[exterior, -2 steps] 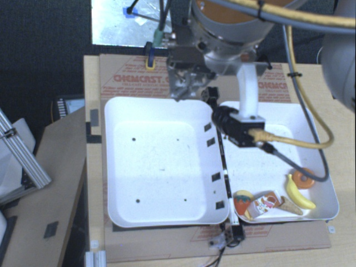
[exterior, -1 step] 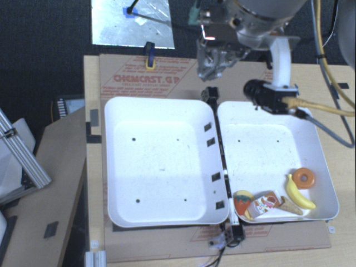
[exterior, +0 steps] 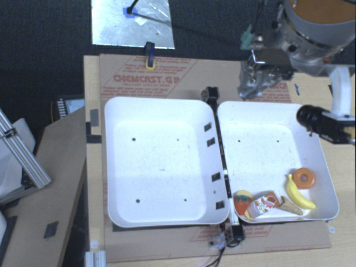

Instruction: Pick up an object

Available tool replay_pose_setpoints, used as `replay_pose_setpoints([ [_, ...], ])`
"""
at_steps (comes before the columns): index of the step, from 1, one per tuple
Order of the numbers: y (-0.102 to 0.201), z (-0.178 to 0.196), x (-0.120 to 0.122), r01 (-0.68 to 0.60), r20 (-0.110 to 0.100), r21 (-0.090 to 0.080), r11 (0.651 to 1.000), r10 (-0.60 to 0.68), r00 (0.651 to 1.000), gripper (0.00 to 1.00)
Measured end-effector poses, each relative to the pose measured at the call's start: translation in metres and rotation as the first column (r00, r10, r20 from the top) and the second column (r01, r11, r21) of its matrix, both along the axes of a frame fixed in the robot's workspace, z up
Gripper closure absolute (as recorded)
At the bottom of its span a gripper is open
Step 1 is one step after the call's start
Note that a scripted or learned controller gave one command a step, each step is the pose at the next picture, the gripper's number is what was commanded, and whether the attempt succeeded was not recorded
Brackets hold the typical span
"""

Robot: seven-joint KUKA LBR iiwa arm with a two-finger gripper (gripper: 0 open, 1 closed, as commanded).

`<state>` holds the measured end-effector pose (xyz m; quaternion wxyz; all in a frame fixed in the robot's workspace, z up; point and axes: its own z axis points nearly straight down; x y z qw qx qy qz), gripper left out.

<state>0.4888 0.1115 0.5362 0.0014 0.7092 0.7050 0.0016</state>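
Several small objects lie along the front edge of the right bin (exterior: 261, 132): a yellow banana (exterior: 298, 194), an orange ring-shaped piece (exterior: 303, 177), a red and orange round fruit (exterior: 242, 201), a red and white packet (exterior: 263, 204) and a small brown wedge (exterior: 289, 207). My gripper (exterior: 255, 89) hangs high over the back rim of the right bin, near its left corner, far from all of these. Nothing shows in its grasp.
The left bin (exterior: 161, 160) sits beside the right one, with black clips (exterior: 211, 143) along the shared wall. A black camera mount (exterior: 320, 122) juts over the right bin's right rim. A shiny metal sheet (exterior: 132, 14) lies on the dark floor behind the bench.
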Motion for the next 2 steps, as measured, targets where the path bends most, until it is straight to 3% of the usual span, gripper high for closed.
replay_pose_setpoints([
  [2, 0.113, -0.002, -0.003, -0.016, -0.003, 0.002, 1.000, 0.016, 1.000, 1.00],
])
